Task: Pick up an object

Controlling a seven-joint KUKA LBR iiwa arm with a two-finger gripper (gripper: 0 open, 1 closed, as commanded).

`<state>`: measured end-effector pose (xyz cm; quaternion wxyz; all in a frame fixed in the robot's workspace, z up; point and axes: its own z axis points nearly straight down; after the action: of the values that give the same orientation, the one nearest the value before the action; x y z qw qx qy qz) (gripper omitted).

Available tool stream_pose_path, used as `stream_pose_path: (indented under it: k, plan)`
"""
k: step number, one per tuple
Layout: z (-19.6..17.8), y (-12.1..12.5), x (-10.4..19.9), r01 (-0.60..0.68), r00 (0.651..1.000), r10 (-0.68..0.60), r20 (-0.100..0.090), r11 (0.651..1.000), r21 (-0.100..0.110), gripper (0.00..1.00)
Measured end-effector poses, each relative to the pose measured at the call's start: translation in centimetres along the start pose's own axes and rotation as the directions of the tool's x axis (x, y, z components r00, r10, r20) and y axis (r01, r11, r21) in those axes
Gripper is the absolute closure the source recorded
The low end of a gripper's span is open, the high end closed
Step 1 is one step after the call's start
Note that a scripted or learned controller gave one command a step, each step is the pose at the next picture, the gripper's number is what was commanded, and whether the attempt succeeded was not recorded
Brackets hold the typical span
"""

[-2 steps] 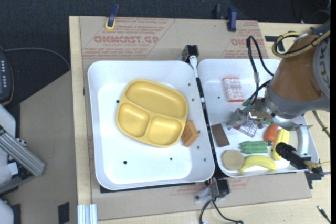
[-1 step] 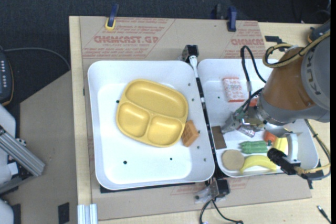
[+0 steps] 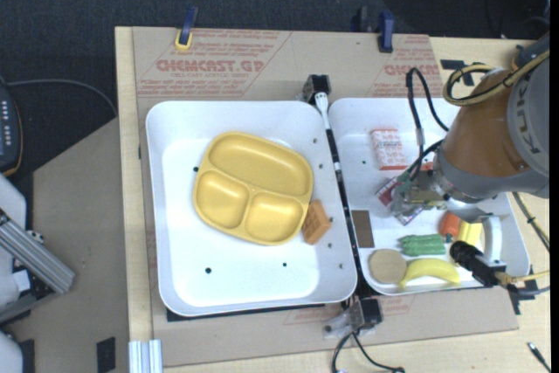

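Note:
My gripper [image 3: 402, 198] hangs low over the middle of the right bin [image 3: 349, 122], below the orange band of the arm. A red-and-white packet [image 3: 387, 148] lies just beyond it toward the back. In front of it sit a green pepper-like piece [image 3: 422, 242], a yellow banana [image 3: 430, 272] and a tan round disc [image 3: 384, 265]. A small red-and-white thing [image 3: 387, 189] sits right at the gripper's left side; whether it is touched is unclear. An orange piece [image 3: 449, 224] and a yellow piece [image 3: 466, 232] peek out beside the arm.
The left bin [image 3: 166, 188] holds a yellow three-compartment plate [image 3: 251, 186] and an orange-brown block [image 3: 315, 223] at the plate's right edge. A brown strip [image 3: 362, 228] lies by the divider. Black cables [image 3: 419, 100] loop above the right bin.

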<state>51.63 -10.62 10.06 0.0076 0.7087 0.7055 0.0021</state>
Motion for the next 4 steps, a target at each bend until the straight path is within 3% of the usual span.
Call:
stream_pose_path:
  k: [1,3,4]
  plan:
    - [-4.6,-0.5,0.3,0.005,1.000,-0.005,-0.007,1.000,0.010,1.00]
    - [-12.7,0.1,0.4,0.006,1.000,-0.006,-0.006,1.000,0.008,1.00]
    - [-11.6,2.1,5.7,0.011,1.000,-0.011,-0.009,1.000,0.012,1.00]
